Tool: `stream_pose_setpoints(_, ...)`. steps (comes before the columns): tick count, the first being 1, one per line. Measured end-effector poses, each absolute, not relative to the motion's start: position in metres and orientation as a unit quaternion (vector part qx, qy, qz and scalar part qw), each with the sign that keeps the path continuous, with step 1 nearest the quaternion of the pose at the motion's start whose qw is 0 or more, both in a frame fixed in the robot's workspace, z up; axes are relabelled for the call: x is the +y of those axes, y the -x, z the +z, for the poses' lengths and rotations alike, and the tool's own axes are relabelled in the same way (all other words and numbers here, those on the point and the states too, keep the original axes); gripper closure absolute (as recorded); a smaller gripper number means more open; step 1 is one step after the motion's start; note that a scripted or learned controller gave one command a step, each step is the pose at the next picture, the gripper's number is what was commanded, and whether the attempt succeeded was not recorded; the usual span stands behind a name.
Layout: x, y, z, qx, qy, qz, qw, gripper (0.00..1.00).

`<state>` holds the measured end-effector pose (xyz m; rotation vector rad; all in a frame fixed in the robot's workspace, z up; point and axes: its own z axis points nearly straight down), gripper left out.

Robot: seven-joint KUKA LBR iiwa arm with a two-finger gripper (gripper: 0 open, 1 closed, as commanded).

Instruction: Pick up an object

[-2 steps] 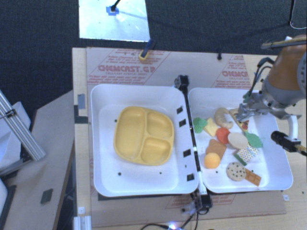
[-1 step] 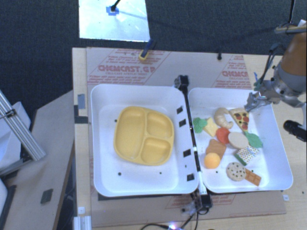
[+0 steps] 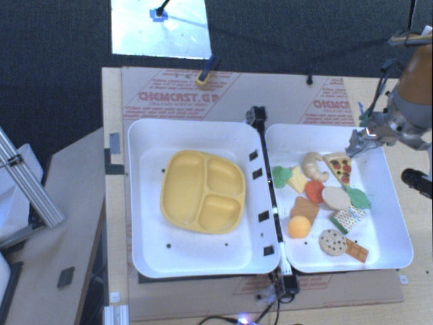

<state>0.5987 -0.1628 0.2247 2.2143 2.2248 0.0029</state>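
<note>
Toy food lies heaped in the middle of the right-hand bin (image 3: 392, 202): a pizza slice (image 3: 339, 167), a mushroom (image 3: 314, 165), a cheese wedge (image 3: 297, 179), a tomato (image 3: 314, 191), an orange (image 3: 298, 227) and a cookie (image 3: 332, 242), most of them touching or overlapping. The gripper (image 3: 358, 143) hovers over the bin's far right corner, just beyond the pizza slice, nothing visibly between its prongs; whether the claw is open or closed cannot be told at this size. The crowding is the likely hazard: a descent into the pile could clip a neighbour, nudge the target aside or close on an edge that slips free. The left bin (image 3: 145, 202) holds a yellow divided tray (image 3: 203, 190). The arm (image 3: 414, 93) is cut off at the frame's right, and small pieces near the cookie are hard to identify.
</note>
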Motion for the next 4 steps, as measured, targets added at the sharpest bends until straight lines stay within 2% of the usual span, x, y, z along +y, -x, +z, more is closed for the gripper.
stream_pose_setpoints(1, -0.115, -0.589, 0.219, 0.709, -0.705, 0.0002, 0.000, 1.00)
stream_pose_setpoints(2, -0.062, -0.586, 0.231, 0.710, -0.704, 0.0012, 0.000, 1.00)
stream_pose_setpoints(3, -0.003, -0.594, 0.225, 0.710, -0.704, 0.0012, 0.000, 1.00)
stream_pose_setpoints(4, 0.046, -0.585, 0.215, 0.710, -0.704, 0.0005, 0.000, 1.00)
